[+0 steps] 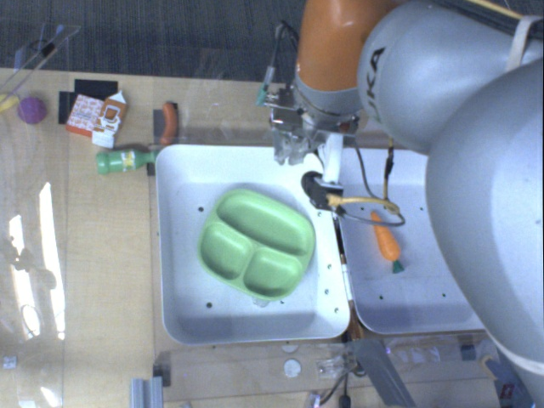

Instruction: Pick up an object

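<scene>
A green divided plate (256, 242) lies in the middle of the left white bin (183, 253). An orange carrot (387, 240) lies in the right white bin (425, 304), near its left side. My gripper (290, 150) hangs over the far edge of the left bin, above and behind the plate. Nothing shows between its fingers, and the plate sits apart from it.
On the bench left of the bins lie a green bottle (124, 161), a small orange and white carton (95, 116), a purple ball (32, 110) and a red-handled tool (169, 122). The arm covers much of the right bin.
</scene>
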